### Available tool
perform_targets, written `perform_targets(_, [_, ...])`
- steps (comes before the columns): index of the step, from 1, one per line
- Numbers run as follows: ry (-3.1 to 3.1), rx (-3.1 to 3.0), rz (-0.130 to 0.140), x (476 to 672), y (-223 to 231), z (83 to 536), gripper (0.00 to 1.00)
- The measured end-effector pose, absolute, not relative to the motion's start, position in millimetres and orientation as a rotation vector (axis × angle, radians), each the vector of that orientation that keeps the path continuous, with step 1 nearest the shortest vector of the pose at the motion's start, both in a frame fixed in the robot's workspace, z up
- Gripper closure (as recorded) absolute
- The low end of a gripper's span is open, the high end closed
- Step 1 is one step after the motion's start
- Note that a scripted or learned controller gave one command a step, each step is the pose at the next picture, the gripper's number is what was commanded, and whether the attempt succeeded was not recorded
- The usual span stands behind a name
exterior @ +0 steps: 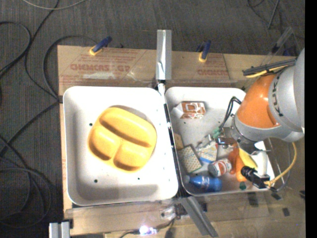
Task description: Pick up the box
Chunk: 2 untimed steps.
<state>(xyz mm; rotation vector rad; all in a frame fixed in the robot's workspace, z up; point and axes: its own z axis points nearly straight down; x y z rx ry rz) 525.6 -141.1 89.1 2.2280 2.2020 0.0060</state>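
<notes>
A small orange and white box (193, 109) lies at the back of the right bin (174, 114), apart from the other items. A checkered flat box (189, 158) and a lighter patterned packet (208, 152) lie in the pile nearer the front. The grey and orange arm reaches in from the right. My gripper (221, 139) hangs low over the pile, to the right of and nearer than the orange box, just above the patterned packet. The wrist hides most of it.
A yellow divided dish (123, 138) lies in the left bin (74, 133). At the front of the right bin are a blue bottle (205, 183), a small can (220, 167), an orange bottle (234, 158) and a yellow item (247, 158). Two clamps hold the cardboard behind.
</notes>
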Motion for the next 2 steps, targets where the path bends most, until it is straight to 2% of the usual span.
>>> perform_targets(1, [2.204,2.227,0.011,526.8,-140.0,98.2,1.0])
perform_targets(2, [2.304,2.135,-0.007,584.9,-102.3,247.1,1.0])
